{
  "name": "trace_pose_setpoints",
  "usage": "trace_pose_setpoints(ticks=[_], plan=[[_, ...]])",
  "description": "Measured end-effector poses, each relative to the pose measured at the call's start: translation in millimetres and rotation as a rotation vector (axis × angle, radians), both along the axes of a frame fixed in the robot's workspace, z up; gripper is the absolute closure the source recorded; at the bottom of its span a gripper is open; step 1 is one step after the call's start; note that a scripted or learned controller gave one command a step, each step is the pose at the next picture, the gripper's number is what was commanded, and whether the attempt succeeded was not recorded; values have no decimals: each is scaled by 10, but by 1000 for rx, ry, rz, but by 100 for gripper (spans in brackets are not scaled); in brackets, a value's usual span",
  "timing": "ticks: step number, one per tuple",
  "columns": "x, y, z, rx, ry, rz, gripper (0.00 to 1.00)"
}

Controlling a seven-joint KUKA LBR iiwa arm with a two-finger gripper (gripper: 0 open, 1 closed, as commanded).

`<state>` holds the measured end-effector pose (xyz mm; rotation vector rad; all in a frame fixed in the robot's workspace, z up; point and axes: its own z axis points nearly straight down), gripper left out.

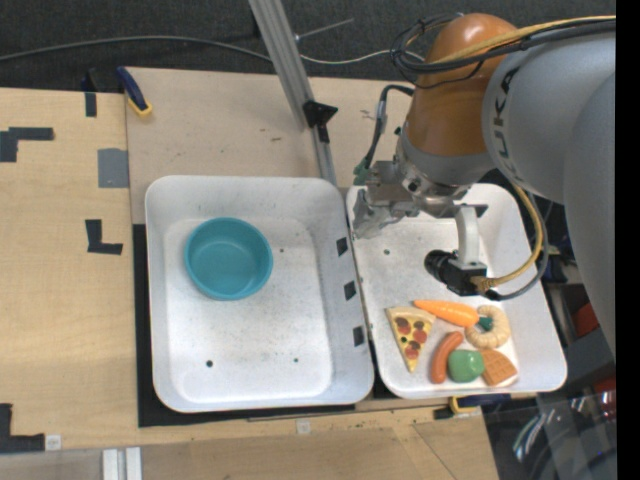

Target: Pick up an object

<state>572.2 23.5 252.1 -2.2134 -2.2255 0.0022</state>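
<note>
The table is a pale wood-grain board with dark tape marks on its left part and a tan sheet under the far side; a grey metal post slants up from near the bins, and dark cables run along the black far edge. Two shallow white bins sit side by side, touching at their inner rims. The left bin holds a teal bowl upright in its far-left part.

The right bin holds a cluster of toy food at its near end: a pizza slice with its tip pointing toward the near edge, an orange carrot lying with its long axis across the bin, thin end to the left, a red sausage slanted beside a green round piece, a bagel-like ring and a tan cracker. These pieces touch or crowd one another.

The hand hangs over the far-left corner of the right bin, well apart from the food; I cannot tell how far open it is
</note>
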Motion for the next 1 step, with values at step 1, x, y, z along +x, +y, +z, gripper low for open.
trace_pose_setpoints(ticks=[1], plan=[[-106,525,-205,0,2,1,100]])
